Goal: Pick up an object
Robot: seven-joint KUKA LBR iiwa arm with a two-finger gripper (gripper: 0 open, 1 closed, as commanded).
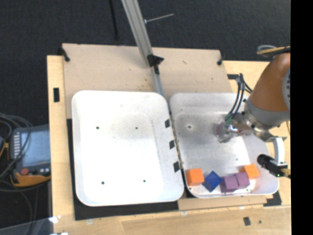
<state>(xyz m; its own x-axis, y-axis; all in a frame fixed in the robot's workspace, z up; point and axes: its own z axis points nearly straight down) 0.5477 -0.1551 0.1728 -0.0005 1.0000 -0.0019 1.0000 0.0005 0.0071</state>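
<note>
The grey arm's two-finger gripper hangs over the middle of the right-hand shallow white plastic bin. It is blurred and seen from above, so I cannot tell how its fingers stand or whether anything sits between them. The things to pick lie well apart from it, in a row along the near wall of that bin.

To do this step well, the gripper should probably travel toward the near edge and pick a block with free sides. The small orange cube at the left end looks the easiest — it has bare floor on its left and behind it. It should come down square to the faces, jaws spread wider than the block, and close only once low enough.

Counted, there are what look like five blocks. Two are orange: that cube and a second orange block at the right end. One is a dark blue cube, turned cornerwise just beside the first orange one. Two are purple blocks touching each other, though they may be one longer piece.

The left-hand white bin sits alongside the right one.
</note>
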